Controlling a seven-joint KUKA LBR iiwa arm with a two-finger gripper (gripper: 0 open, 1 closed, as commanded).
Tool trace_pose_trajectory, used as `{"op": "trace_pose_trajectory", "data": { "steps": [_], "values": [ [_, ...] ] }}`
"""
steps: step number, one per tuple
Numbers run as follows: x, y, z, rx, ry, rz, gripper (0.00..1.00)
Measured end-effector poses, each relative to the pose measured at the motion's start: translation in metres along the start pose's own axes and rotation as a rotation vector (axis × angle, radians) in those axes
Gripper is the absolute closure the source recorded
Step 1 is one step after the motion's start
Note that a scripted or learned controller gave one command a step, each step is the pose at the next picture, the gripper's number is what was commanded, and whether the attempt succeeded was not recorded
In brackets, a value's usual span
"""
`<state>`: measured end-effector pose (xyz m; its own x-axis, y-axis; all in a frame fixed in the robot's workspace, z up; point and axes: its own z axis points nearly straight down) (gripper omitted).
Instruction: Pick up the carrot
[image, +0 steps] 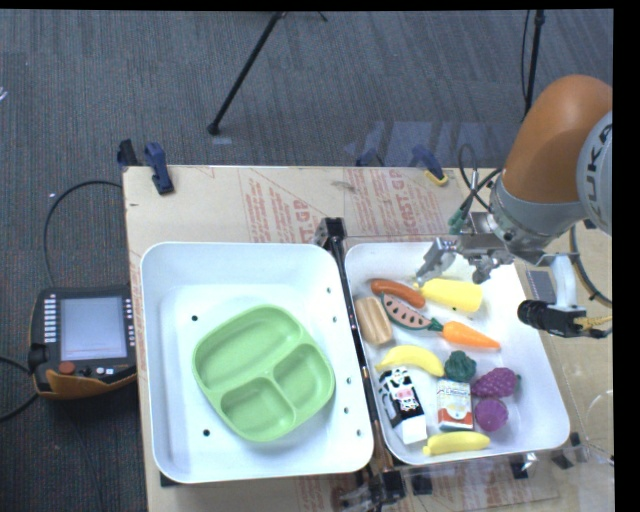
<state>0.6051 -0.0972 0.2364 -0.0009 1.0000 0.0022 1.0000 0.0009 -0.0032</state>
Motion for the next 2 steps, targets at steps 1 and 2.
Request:
{"op": "trace_pose_trajectory", "data": {
  "steps": [1, 2],
  "values": [
    [-0.074, -0.035, 0.148, 0.019, 0.001, 0.047, 0.00],
    [-0.072, -0.028, 0.131, 0.002, 0.003, 0.049, 1.00]
  ]
}}
